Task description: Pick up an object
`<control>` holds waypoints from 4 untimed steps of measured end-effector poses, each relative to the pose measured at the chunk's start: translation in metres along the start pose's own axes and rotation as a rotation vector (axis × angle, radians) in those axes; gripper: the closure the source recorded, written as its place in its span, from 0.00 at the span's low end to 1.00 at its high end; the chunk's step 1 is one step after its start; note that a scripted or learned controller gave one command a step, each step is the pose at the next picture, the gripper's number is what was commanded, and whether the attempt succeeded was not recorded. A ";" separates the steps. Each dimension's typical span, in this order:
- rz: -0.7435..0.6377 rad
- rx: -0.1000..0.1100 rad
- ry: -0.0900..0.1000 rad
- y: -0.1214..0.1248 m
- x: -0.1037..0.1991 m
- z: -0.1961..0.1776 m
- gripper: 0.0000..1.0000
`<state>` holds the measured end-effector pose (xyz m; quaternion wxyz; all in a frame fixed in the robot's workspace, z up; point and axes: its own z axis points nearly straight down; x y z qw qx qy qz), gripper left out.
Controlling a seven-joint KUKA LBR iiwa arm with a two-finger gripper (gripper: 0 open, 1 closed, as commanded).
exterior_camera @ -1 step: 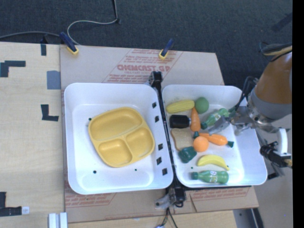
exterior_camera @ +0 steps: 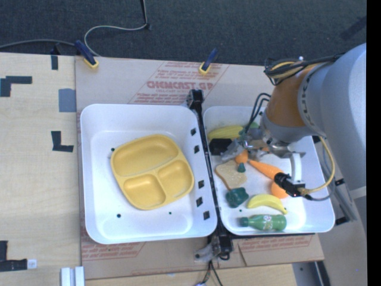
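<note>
- The grey arm with the orange band (exterior_camera: pixel 286 103) is reaching in from the right of the frame and is hanging over the upper part of the right shallow white bin (exterior_camera: pixel 309 222).
- The two-finger gripper (exterior_camera: pixel 245 145) is sitting low in that bin, at centre right of the frame, just above the toys; whether it is spread or pressed together cannot be told, and nothing is showing clearly pinched in it.
- A yellow corn-like toy (exterior_camera: pixel 225 131) is lying at the bin's upper left, just left of the gripper.
- An orange plastic carrot (exterior_camera: pixel 265 168) is lying at a slant just below the gripper, with a second small orange piece (exterior_camera: pixel 240 158) beside it.
- A tan bread-slice toy (exterior_camera: pixel 230 174) is lying left of the carrot, close to it.
- A dark green lumpy toy (exterior_camera: pixel 236 196) is resting below the bread slice.
- A yellow plastic banana (exterior_camera: pixel 266 202) is lying right of the green toy, near the bin's lower edge.
- A green plastic bottle (exterior_camera: pixel 264 221) is lying on its side along the lower wall.
- The left shallow white bin (exterior_camera: pixel 95 219) is holding a yellow three-compartment plastic tray (exterior_camera: pixel 152 170), lying flat at frame centre left.
- Both bins are sitting on a brown cardboard sheet (exterior_camera: pixel 131 82).
</note>
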<state>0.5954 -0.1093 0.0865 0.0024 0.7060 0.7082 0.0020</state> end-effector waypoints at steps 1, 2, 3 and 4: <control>-0.003 0.035 0.007 0.045 -0.028 -0.041 0.00; 0.002 0.006 -0.001 0.022 0.001 0.001 0.00; 0.001 0.005 -0.003 0.022 0.000 -0.009 1.00; 0.001 0.006 0.001 0.045 0.059 -0.098 1.00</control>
